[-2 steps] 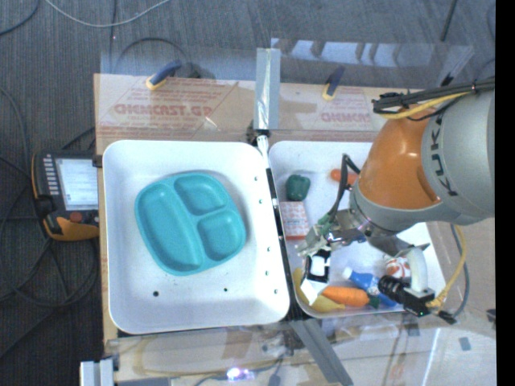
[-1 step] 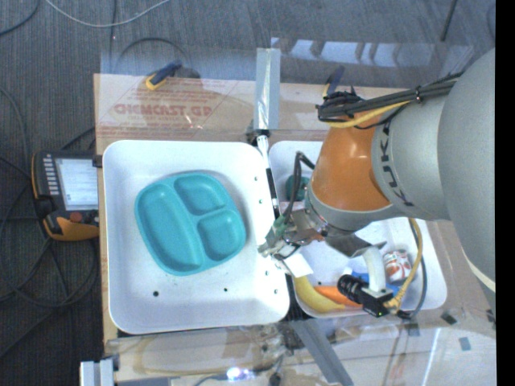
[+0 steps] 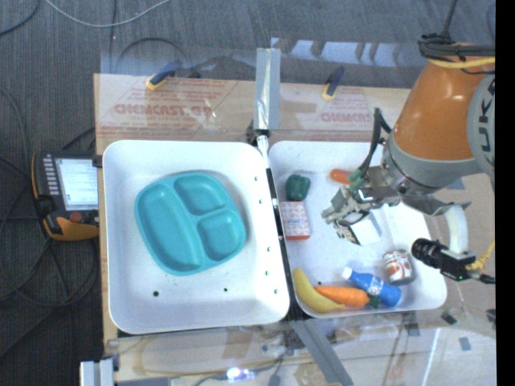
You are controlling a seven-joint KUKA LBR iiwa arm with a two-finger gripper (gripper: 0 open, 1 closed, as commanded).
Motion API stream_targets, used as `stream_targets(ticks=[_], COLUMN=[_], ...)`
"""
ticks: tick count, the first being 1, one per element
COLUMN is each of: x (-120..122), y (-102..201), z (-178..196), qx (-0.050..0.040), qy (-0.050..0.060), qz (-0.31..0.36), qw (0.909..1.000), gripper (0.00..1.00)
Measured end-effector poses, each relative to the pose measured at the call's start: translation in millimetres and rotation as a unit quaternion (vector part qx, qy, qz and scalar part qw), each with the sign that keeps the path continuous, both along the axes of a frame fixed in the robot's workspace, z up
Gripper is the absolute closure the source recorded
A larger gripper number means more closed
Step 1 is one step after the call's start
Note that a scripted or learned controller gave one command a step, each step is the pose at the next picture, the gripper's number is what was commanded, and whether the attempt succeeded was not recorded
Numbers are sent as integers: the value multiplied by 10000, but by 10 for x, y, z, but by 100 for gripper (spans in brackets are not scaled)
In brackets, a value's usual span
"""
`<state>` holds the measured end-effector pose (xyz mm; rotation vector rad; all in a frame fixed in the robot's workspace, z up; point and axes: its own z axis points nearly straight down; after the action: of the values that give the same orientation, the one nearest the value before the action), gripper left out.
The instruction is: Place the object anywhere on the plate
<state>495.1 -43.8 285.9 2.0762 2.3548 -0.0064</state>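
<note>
Claw (image 3: 348,219) low over right bin (image 3: 322,158), arm slanting.

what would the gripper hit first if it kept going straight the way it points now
The gripper points down into the right bin, over bare floor between the small box and the can. It would probably meet the white bin floor first, though depth is hard to judge from this slanted view.

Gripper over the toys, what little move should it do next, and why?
Probably dip straight down. The gripper hangs above the right bin with nothing seen between its fingers, while the teal divided plate in the left bin carries no toy.
</note>
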Motion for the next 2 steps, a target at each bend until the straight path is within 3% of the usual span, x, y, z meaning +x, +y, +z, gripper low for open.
stream_targets(ticks=[1, 2], x=[-106, 266], y=[192, 669], z=[850, 115], qx=[1, 11], qy=[-8, 9], qz=[-567, 72], qw=[9984, 10000], gripper=[100, 100])
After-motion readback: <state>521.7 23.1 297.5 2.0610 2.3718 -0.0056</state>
